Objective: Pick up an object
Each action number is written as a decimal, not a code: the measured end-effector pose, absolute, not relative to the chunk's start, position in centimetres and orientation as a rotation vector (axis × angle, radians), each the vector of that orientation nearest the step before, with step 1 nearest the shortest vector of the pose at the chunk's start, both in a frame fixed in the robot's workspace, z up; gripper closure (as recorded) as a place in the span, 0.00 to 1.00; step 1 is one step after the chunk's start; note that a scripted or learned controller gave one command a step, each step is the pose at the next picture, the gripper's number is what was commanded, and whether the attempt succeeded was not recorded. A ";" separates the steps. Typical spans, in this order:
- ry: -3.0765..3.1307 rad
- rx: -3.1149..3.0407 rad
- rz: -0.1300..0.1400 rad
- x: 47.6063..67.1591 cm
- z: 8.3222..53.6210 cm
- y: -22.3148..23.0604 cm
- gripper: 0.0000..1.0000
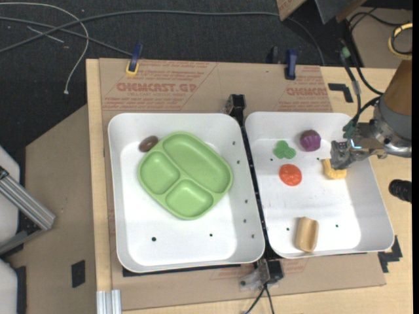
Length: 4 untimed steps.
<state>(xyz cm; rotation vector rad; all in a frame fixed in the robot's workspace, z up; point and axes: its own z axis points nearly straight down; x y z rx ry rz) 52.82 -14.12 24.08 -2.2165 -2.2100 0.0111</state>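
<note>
The arm (pixel 398 106) comes in from the right edge and bends down over the right bin (pixel 366 231), its grey wrist hanging above the bin's upper right part. The gripper (pixel 340 157) points down at the yellow piece (pixel 334 170), which lies near the bin's right wall; the dark fingers sit right at the top of that piece and overlap it from this angle. Whether they are open, closed or clamped on the piece cannot be told, since the view is too small and the wrist covers much of them. Left of the gripper, a purple ball (pixel 310 140) rests near the bin's back wall, with a green leafy shape (pixel 283 150) just beside it to the left. A red round piece (pixel 291 174) lies below those two, near the middle of the bin and well apart from the yellow piece. A tan cylinder (pixel 306 233) lies near the front edge of the same bin, away from the rest. The left bin (pixel 131 241) holds a green divided plate (pixel 185 174), set at a tilt across its middle, and a small brown lump (pixel 148 144) touches the plate's upper left rim. Both bins rest on a cardboard sheet (pixel 196 84) clipped at its far edge.
</note>
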 end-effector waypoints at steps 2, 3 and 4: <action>-2.216 -2.217 0.004 52.9 19.4 -13.0 0.00; -2.214 -2.217 0.006 52.3 13.3 -13.4 0.00; -2.215 -2.217 0.004 52.1 8.2 -13.3 0.00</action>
